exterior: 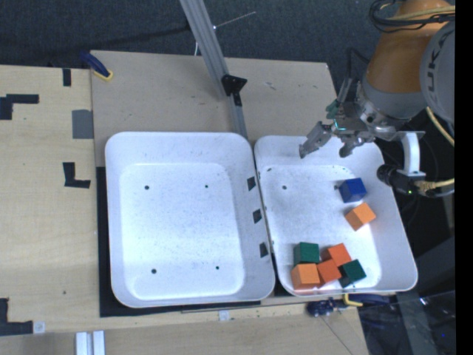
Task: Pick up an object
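**Inspector:** Report from the overhead camera. Where is your pincer and how does it stand?

**Arm:** My pincer (325, 145) hangs over the far end of the right bin (295, 154), near its back rim. My two fingers (311, 143) are spread apart, with nothing between them. I hold no block.

**Inspector:** Contents of that bin?

**Arm:** Six blocks, all lying on the floor of the right bin. A blue block (352, 189) sits by the right wall, nearest to my pincer but apart from it. Just below it lies a lone orange block (361, 216), tilted and separate from the blue one. At the near end there is a tight cluster: a dark green block (307, 253), an orange block in front (305, 274) touching it, a red-orange block (337, 259) beside them, and a second green block (352, 271) at the right of the group.

**Inspector:** The other bin?

**Arm:** The left bin (118, 154) stands edge to edge with the right one, on the bench (148, 95).

**Inspector:** Anything else on the bench?

**Arm:** A grey metal strut (211, 39) crosses at a slant from the top down to the seam between the bins. My orange band (403, 54) shows at the upper right.
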{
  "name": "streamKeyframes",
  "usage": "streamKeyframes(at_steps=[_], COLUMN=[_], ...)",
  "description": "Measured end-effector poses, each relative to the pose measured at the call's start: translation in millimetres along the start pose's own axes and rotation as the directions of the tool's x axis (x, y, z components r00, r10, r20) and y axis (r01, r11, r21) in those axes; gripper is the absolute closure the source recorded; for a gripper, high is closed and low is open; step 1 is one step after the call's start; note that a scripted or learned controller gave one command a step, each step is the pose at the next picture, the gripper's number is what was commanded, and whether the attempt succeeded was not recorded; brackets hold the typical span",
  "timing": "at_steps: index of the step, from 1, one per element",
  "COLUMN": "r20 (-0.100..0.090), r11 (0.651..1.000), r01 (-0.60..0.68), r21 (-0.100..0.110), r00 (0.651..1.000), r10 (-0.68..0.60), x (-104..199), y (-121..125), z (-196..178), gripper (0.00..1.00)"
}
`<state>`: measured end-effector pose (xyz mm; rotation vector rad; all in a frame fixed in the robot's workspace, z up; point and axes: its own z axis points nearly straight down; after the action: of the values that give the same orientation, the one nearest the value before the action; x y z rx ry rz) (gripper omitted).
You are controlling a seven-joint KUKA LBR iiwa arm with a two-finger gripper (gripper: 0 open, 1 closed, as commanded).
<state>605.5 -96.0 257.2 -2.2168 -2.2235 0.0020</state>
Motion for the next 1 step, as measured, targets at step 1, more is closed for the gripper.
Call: streamKeyframes(at_steps=[1], r20=[0.000], r11=[1.000], r01=[0.000], r21=[0.000], r00=[1.000], r10=[0.000], x=[-0.2], y=[0.0], z=[-0.1], gripper=[0.00])
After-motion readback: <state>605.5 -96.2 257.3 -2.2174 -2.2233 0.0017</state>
